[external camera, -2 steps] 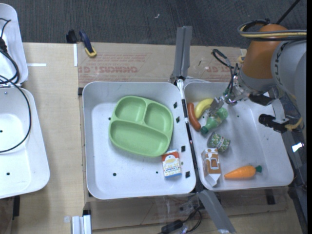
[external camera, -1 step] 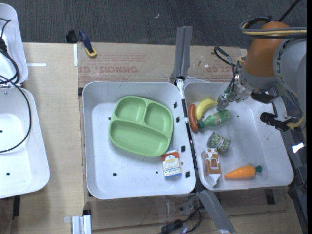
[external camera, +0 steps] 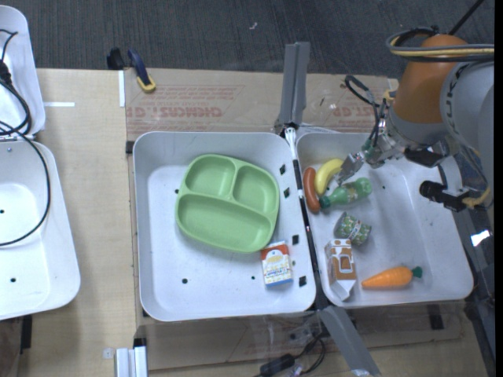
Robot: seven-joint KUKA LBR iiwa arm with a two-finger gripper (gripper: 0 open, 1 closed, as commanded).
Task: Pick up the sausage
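Observation:
The sausage (external camera: 311, 189), reddish-brown and oblong, lies against the left wall of the right bin (external camera: 440, 234), lengthwise along it. A yellow banana (external camera: 329, 170) rests just to its right, and a green bottle (external camera: 347, 194) lies below the banana. My gripper (external camera: 350, 168) hangs low over the banana and the top of the green bottle, a short way right of the sausage. Nothing shows in its grasp. The grey arm with its orange band (external camera: 424, 85) reaches in from the upper right.
The right bin also holds a green can (external camera: 353, 228), a brown-and-white carton (external camera: 340, 262) and an orange carrot (external camera: 391, 277). In the left bin (external camera: 157, 234) sit a green divided plate (external camera: 229, 203) and a small carton (external camera: 277, 266). A grey divider (external camera: 295, 77) stands between the bins.

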